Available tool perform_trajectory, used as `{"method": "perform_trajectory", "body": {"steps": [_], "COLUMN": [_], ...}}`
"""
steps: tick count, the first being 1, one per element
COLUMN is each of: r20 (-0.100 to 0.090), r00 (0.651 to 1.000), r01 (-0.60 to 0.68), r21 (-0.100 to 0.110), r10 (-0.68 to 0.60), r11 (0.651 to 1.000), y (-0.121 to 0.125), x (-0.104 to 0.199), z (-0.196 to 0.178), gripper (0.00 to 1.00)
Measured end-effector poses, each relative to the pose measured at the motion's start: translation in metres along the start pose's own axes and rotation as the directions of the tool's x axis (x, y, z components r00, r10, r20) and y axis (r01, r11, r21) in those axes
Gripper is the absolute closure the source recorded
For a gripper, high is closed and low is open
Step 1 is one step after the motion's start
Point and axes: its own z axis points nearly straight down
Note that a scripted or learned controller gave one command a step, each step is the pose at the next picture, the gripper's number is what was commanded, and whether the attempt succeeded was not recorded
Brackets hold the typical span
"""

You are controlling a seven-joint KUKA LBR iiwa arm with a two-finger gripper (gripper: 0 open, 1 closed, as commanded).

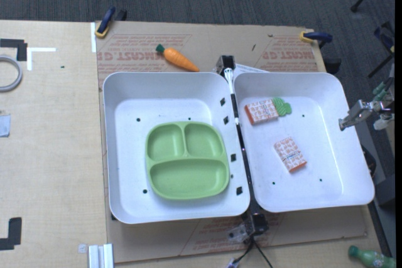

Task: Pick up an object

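- Gripper point(347, 122) sits at the right rim of the right bin point(326, 188), just over its edge, with nothing between its tips. Whether it is spread or pressed together cannot be told at this size.
- Right bin contents: a red-and-white patterned block point(261, 111) near the upper middle, touching a small green piece point(284, 108) on its right side, and a second patterned block point(290, 154) lying apart, nearer the bin's centre.
- Left bin point(119, 154) holds a green divided plate point(186, 160), lying flat and taking up most of the floor.
- Outside the bins, a toy carrot point(178, 58) lies on the cardboard sheet point(276, 53) behind the left bin.
- Step in hand, as judged: approach. No object is picked yet.
- Next move, as judged: travel leftward over the right bin, centre above one block, then descend. The second patterned block is the closer candidate and stands free on all sides, so it looks the easier grasp.
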Motion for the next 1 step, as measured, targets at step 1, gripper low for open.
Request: {"method": "perform_trajectory", "body": {"steps": [1], "r20": [-0.001], "r00": [0.977], "r01": [0.214], "r21": [-0.001], "r10": [-0.214], "r11": [0.977], "y": [-0.0200], "x": [0.0717], "z": [0.1104], "gripper": [0.00]}}
